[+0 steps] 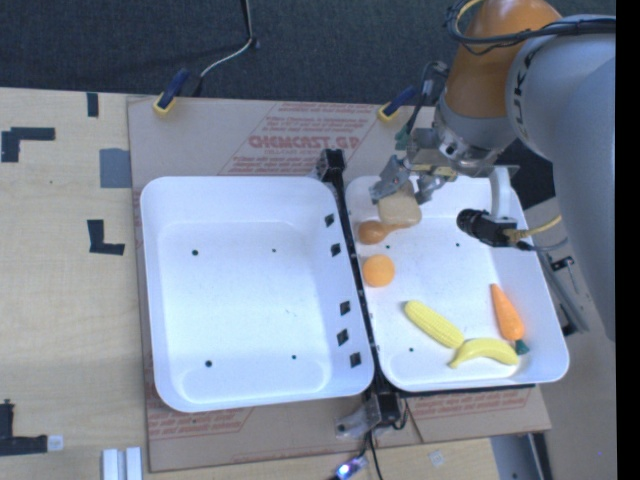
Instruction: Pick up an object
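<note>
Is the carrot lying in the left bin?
No, the carrot lies in the right bin, near the banana.

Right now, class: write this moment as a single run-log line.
arm: over right bin | gripper: jaws around tan block | also in bin: corn, banana, carrot

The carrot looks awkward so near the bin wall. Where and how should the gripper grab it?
Grip the carrot across its thicker orange middle, coming straight down from above. It lies flat, lengthwise along the right bin's wall, so close the fingers across its narrow width; its tapered ends would probably slip.
</note>
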Robot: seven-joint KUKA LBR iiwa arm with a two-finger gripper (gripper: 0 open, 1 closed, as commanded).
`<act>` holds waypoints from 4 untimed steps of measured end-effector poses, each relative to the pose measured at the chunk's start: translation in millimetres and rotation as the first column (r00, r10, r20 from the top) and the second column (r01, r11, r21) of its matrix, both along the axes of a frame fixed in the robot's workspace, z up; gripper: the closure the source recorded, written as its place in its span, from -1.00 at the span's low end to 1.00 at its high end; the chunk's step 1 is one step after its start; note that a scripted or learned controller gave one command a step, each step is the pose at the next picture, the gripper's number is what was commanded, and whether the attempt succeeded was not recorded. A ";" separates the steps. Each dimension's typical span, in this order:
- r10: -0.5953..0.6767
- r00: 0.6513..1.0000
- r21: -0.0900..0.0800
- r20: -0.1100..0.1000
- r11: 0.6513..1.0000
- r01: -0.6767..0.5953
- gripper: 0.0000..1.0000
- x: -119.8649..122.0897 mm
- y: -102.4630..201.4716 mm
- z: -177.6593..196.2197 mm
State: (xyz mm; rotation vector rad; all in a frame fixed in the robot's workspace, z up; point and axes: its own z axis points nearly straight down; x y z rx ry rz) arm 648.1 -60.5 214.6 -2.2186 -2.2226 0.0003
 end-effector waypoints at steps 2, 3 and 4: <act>0.000 1.000 -0.001 -0.004 1.000 0.000 1.00 -20.5 30.8 -4.4; -0.006 1.000 -0.005 -0.003 1.000 0.006 1.00 -7.0 -36.5 -31.1; 0.001 1.000 -0.001 0.003 1.000 -0.001 1.00 21.4 -34.0 3.7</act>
